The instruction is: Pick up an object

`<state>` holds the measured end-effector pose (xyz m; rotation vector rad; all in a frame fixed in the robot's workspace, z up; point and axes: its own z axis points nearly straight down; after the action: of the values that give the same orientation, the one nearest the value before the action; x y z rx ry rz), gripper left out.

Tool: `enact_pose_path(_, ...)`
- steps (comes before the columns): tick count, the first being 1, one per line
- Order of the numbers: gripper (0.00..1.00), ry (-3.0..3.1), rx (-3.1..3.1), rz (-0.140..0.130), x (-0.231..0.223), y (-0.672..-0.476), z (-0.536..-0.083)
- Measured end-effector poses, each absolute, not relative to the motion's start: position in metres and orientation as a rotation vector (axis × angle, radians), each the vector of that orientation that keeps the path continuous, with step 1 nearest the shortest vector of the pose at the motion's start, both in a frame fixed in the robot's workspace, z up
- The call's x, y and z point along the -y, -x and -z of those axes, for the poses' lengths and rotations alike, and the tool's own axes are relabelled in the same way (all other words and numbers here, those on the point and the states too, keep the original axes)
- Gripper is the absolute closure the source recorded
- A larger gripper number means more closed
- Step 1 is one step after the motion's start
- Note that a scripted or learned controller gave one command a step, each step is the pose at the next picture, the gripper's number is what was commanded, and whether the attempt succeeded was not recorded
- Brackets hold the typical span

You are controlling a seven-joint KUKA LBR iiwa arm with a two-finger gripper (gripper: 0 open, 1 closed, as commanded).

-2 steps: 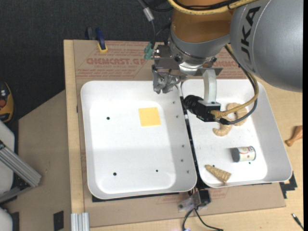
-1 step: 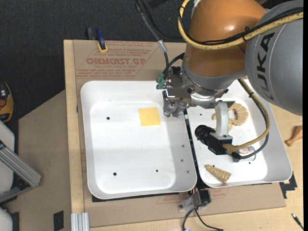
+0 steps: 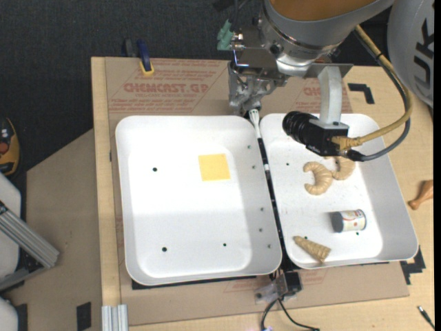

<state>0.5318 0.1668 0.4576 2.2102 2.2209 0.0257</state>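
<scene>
Yellow square [image 3: 214, 167] mid left bin [image 3: 138, 185], gripper [image 3: 249, 101] above rim

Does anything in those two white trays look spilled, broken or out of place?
Nothing stands out. A yellow square lies flat in the left bin; a croissant, a small can and a cone-shaped piece lie apart in the right bin.

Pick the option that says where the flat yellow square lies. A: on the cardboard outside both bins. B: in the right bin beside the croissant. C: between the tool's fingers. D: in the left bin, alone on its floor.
D: the yellow square lies flat on the floor of the left bin, apart from the croissant and small can in the right bin.
</scene>
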Motion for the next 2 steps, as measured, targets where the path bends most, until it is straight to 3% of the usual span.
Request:
enact_pose_path(1, 1.0, -2.223, -2.228, 0.018, -0.193, -0.568, -0.328)
enact_pose_path(2, 1.0, -2.21, -2.222, -0.032, -0.226, -0.559, -0.502)
